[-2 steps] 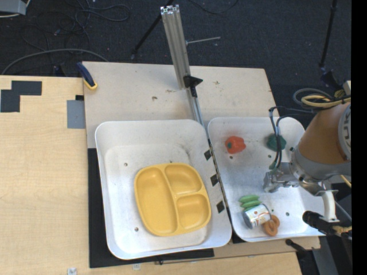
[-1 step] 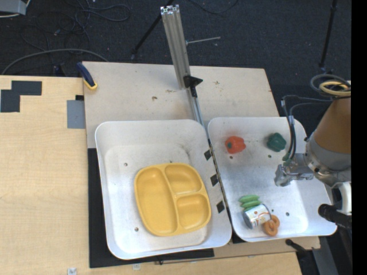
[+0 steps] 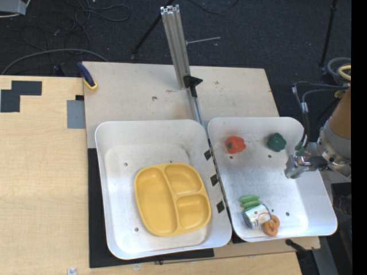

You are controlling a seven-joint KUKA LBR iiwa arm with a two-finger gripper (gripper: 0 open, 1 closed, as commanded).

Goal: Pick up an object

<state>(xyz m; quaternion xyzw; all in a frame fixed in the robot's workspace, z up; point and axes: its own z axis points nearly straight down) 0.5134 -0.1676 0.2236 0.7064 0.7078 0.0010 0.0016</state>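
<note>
Left bin [image 3: 114,153]: yellow divided tray [image 3: 172,198] sits in it, three compartments, long axis running roughly from near-left to far-right, rounded corners, lying flat; it is well apart from the gripper, far to its left and across the bin divider. Between the bins, an aluminium post [image 3: 179,44] rises from the bench's far side, well left of the gripper and further back. Right bin [image 3: 309,225]: red pepper-like object [image 3: 234,144] lies near the far-left of this bin, left of the gripper and slightly further back, compact shape, no clear long axis. Green rounded object [image 3: 276,141] sits right of the red one, near the gripper, just left of it and a bit further back; also compact, can't tell which way it points. At the near side of the bin there's a cluster: small green piece [image 3: 249,200], a white carton-like item [image 3: 256,215] just beneath it and touching or nearly so, and an orange ring-shaped piece [image 3: 270,226] against the carton's right end; cluster's long axis runs diagonally from far-left to near-right, all of it nearer the camera than the gripper and to its left. Gripper [image 3: 293,168] hangs at the right bin's right side, above the bin floor, nothing visible between its fingers; can't tell whether the fingers are apart or together.
</note>
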